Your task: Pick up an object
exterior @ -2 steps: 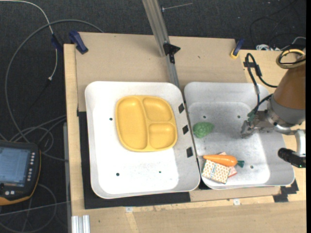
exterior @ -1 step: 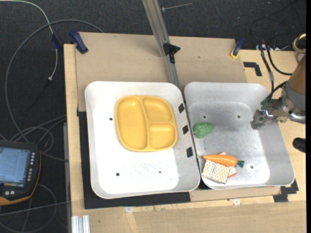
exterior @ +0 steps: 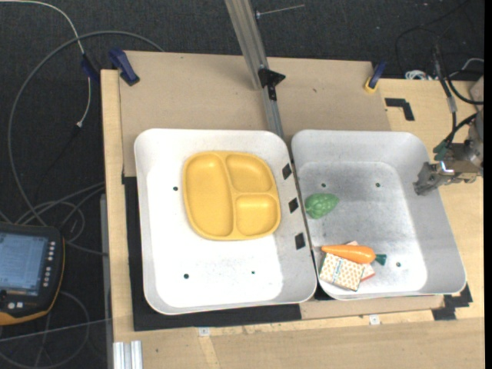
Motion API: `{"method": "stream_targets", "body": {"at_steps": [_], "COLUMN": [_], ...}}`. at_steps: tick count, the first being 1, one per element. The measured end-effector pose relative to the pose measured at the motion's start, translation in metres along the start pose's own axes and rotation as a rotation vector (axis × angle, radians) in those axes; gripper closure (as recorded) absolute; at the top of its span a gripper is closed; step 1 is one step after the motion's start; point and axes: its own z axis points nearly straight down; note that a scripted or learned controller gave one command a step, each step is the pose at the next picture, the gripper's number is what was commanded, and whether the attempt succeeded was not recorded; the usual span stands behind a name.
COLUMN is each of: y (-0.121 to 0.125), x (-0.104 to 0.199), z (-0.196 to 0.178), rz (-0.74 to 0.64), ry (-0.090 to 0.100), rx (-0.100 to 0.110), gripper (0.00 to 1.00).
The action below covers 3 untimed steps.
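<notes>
From the camera view we take the right bin (exterior: 400, 206) as our landmark. The carrot (exterior: 350, 252) lies near its front edge, touching the small patterned packet (exterior: 342, 271) just in front of it, and the green leafy toy (exterior: 321, 204) sits by its left wall, well apart from those two. Any of the three could serve as the thing to pick up; we judge none has been lifted yet. The gripper (exterior: 430, 177) hangs at the bin's right rim, well apart from all three objects, and nothing is visible in it; whether the jaws are open or closed we cannot tell, since they are small and partly cut off by the frame edge. Left of the bin, the second bin (exterior: 154, 275) carries a yellow tray (exterior: 231, 194), which we expect to play no part. The risks ahead, as we judge them: the carrot and packet touch, so a descent between them may nudge one away or pinch both; they also lie close to the front wall, where a finger could strike the rim; and the leafy toy looks soft and low, so the jaws may close above it and come up bare.
</notes>
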Motion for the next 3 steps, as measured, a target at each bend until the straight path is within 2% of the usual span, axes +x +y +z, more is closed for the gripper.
{"method": "stream_targets", "body": {"at_steps": [1, 2, 3], "y": [0.002, 0.002, 0.021], "x": [0.000, 0.057, 0.109], "z": [-0.039, -0.030, -0.030], "rz": [0.000, -0.005, -0.006], "ry": [0.001, 0.006, 0.005], "rx": [0.001, 0.009, 0.006], "gripper": [1.00, 1.00, 1.00]}}
